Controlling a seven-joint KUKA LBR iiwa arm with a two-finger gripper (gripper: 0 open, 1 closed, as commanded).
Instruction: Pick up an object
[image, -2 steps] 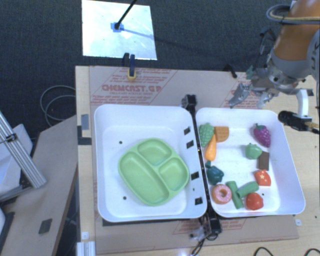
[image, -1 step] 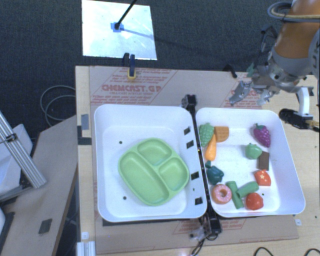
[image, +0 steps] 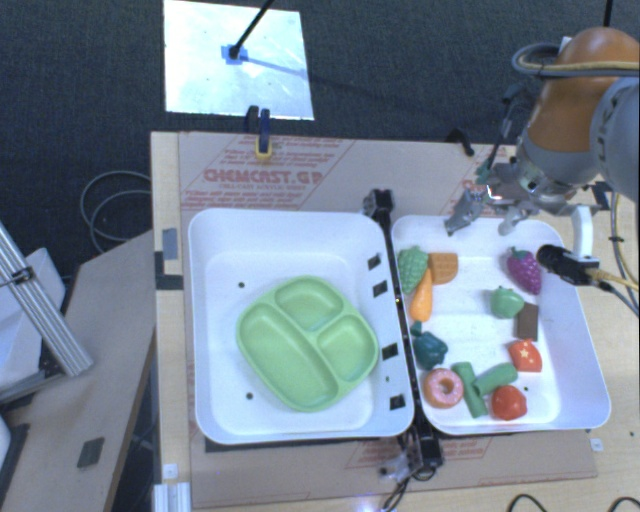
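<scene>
Candidate objects all sit in the right bin (image: 585, 385): purple grapes (image: 523, 270) at far right, green pepper (image: 506, 300) and brown block (image: 526, 321) just near of them, carrot (image: 422, 296) along the left wall with a leafy green piece (image: 412, 266) and an orange chunk (image: 443, 266) at its far end, donut (image: 441, 387), tomato (image: 508, 401) and green cylinder (image: 495, 378) at the near edge. The left bin (image: 215, 300) holds a green divided plate (image: 305, 342).

The end effector (image: 487, 212) hangs over the right bin's far rim, above bare floor, nothing between its fingers. Opening width: can't tell, too small and blurred.

Likely step: approach, pre-grasp, no target committed. The next move calls for travel toward the near side, then descent over one isolated item. Grapes look closest and stand fairly clear. Risk: the carrot cluster is packed, and a grasp there could catch neighbours.
</scene>
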